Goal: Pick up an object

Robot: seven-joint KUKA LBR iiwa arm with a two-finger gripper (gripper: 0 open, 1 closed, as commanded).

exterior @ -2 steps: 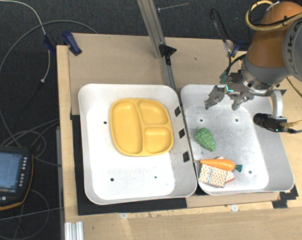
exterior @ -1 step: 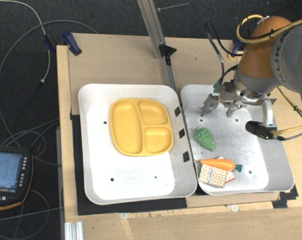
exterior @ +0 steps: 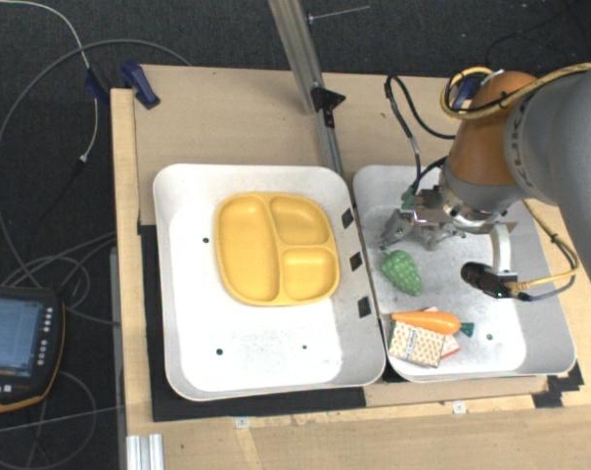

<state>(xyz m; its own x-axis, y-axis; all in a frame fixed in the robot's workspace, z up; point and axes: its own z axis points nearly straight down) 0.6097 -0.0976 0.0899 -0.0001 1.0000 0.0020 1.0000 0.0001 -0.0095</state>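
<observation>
Object: green knobbly lump (exterior: 403, 271), right bin (exterior: 540, 346); pincer (exterior: 410, 225) grip: cannot tell

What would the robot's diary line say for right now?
arm: over right bin | pincer: above green toy, holding nothing seen | carrot, small box: near front edge | yellow tray: left bin

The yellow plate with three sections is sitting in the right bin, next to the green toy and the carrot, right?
Not quite. The camera view shows the yellow plate in the left bin. The green toy and the carrot lie in the right bin.
</observation>
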